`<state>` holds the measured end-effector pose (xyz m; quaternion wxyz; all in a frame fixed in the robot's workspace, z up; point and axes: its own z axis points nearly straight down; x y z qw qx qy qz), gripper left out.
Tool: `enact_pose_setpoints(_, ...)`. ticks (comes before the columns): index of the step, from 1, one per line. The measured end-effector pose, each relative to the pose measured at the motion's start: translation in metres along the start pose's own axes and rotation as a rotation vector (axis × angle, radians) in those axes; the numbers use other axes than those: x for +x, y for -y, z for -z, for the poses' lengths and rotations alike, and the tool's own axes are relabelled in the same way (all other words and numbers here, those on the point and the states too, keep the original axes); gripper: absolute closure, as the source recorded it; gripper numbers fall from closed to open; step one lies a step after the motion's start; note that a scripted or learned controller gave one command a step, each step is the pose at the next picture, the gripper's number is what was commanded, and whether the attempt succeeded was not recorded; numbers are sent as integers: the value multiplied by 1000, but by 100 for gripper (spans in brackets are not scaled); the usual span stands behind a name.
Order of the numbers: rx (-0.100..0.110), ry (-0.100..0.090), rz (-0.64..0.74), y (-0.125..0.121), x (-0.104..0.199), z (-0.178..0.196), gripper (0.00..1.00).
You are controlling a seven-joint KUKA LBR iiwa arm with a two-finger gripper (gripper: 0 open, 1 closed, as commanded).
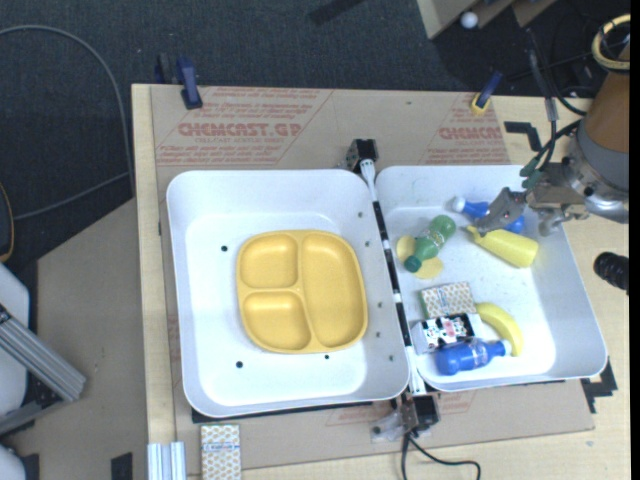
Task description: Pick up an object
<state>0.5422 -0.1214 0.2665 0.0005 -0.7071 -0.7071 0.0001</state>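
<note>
Hovering jaws (528, 211) above yellow bottle (506, 247)

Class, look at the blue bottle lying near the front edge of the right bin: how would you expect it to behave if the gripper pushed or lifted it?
The blue bottle lies on its side and looks rounded, so it may roll. It looks like smooth plastic, possibly slippery between fingers. The banana beside it could block rolling that way.
</note>
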Motion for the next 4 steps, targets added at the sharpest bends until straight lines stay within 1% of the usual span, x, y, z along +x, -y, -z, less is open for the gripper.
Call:
enact_pose_setpoints(1,1,0,1,-60,55,-82,0)
enact_pose_setpoints(2,-2,2,-1,-91,-3,-123,0)
enact_pose_setpoints(3,2,0,1,-96,22,-182,0)
enact_pose_setpoints(4,-1,0,1,-97,22,-171,100)
